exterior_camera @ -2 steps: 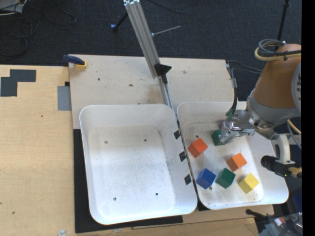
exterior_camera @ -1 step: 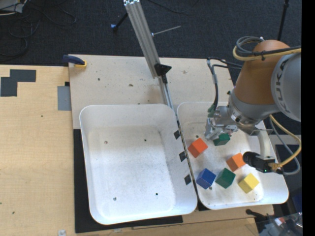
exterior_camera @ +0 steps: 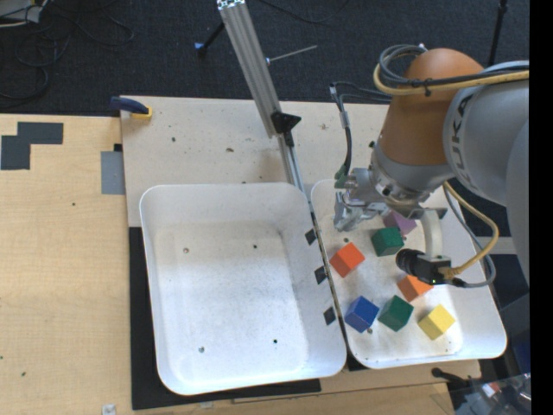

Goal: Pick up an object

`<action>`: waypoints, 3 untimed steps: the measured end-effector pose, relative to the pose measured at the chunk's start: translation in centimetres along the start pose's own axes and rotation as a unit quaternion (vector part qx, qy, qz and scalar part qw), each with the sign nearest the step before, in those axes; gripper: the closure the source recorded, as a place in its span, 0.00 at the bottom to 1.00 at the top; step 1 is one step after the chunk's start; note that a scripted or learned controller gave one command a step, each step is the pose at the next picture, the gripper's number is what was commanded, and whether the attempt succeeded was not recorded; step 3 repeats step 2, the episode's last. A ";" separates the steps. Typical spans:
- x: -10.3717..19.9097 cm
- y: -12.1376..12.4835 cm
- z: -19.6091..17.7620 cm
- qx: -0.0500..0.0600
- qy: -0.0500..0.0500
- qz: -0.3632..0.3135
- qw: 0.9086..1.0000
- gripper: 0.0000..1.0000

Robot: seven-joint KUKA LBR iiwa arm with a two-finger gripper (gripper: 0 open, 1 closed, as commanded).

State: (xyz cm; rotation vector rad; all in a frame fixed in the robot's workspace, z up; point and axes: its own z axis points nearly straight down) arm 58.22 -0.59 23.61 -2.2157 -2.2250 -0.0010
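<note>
While the grey arm (exterior_camera: 484, 137) with its orange band (exterior_camera: 423, 111) is reaching in from the right of the frame, the gripper (exterior_camera: 346, 216) is hanging low over the upper left part of the right-hand bin (exterior_camera: 484, 340), close to the divider between the two bins. Whether it is spread or pressed together cannot be told from this angle, and nothing is showing in its grasp.

An orange cube (exterior_camera: 347, 258) is lying just below the gripper toward the bottom of the frame, near it but apart. A green cube (exterior_camera: 387, 241) is sitting just to the right of the gripper's tip, with a purple block (exterior_camera: 403, 223) partly tucked under the wrist above it. Further down the bin, a blue cube (exterior_camera: 362, 313), a second, darker green cube (exterior_camera: 396, 313) and a yellow cube (exterior_camera: 436, 322) are lining up in a loose row near the bin's lower edge. Another orange block (exterior_camera: 412, 287) is resting right of centre, partly covered by a black fitting (exterior_camera: 421, 264) on a cable.

The left-hand bin (exterior_camera: 164, 223) is occupying the middle of the frame. A slanted metal post (exterior_camera: 255, 63) is rising from between the bins toward the top centre, and a tan board (exterior_camera: 60, 266) is filling the left side.
</note>
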 end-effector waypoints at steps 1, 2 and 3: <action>4.5 2.8 -0.5 0.000 0.000 0.000 1.000 1.00; 8.3 4.5 -0.3 0.000 0.000 0.000 1.000 1.00; 8.3 4.5 -0.3 0.000 0.000 0.000 1.000 1.00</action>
